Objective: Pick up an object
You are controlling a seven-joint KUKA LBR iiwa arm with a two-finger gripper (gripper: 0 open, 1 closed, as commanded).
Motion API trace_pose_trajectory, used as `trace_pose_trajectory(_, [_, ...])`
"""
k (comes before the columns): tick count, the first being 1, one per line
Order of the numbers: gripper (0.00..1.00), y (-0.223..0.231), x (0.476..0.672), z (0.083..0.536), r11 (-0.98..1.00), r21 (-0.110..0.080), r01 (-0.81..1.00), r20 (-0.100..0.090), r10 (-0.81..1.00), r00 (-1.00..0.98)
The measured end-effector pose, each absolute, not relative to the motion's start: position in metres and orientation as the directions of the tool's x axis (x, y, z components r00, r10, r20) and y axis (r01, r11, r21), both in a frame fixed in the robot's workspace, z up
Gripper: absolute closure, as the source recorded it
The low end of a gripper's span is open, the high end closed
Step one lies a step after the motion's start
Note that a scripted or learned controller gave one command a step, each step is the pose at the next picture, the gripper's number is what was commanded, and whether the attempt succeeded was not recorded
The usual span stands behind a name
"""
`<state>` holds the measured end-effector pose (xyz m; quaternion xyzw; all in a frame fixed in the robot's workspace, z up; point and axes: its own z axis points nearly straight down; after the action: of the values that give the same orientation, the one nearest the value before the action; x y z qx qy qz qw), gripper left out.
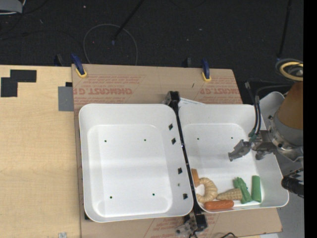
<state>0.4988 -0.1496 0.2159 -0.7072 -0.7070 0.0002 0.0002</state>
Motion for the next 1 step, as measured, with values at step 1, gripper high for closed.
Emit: trace_pose_trajectory(1, [0.0,-0.1752,0.5148,0.1137,-0.001,-0.009,1.0,0.002,1.0,0.001])
